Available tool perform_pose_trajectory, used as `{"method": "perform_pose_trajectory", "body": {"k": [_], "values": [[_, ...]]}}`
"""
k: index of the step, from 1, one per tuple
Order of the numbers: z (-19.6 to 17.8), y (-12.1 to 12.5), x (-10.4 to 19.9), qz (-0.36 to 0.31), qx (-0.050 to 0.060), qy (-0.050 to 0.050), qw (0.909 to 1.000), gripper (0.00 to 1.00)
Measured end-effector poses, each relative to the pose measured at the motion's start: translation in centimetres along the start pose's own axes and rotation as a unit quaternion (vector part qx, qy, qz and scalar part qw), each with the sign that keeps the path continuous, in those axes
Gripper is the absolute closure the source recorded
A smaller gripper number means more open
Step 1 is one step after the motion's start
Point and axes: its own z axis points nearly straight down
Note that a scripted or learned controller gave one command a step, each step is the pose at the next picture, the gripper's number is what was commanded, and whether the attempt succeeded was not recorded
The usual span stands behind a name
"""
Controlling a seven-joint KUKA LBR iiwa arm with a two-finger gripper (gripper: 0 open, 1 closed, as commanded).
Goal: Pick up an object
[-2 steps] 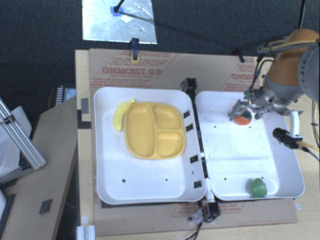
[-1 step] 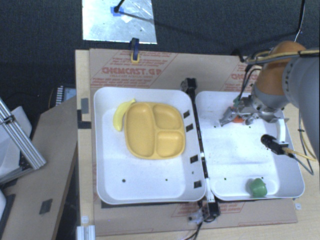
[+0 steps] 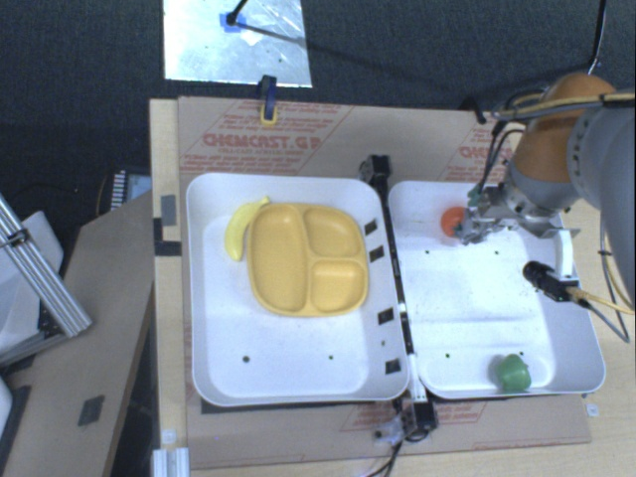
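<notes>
A small orange-red object (image 3: 451, 222) lies at the back left of the right bin (image 3: 467, 296). My gripper (image 3: 476, 221) is down in that bin, right beside the orange-red object on its right side and seemingly touching it. A green rounded object (image 3: 513, 371) rests near the front right corner of the same bin, well away from the gripper. In the left bin (image 3: 214, 306) sits a yellow divided plate (image 3: 303, 258), with a yellow banana (image 3: 238, 229) lying against its back left edge.
A black divider (image 3: 390, 266) with clips runs between the two bins. The arm (image 3: 571, 147) leans in over the back right corner of the right bin. A cardboard sheet (image 3: 298, 139) lies under both bins.
</notes>
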Motion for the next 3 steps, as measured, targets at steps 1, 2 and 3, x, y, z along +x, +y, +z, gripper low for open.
{"method": "perform_pose_trajectory", "body": {"k": [1, 2, 3], "values": [[-6.2, -0.2, -0.6, 0.003, -0.001, 0.000, 1.0000, 1.00], [-12.8, 0.3, -0.6, 0.001, -0.003, -0.001, 1.0000, 1.00], [-15.0, 0.4, -0.6, 0.000, -0.001, 0.000, 1.0000, 1.00]]}}
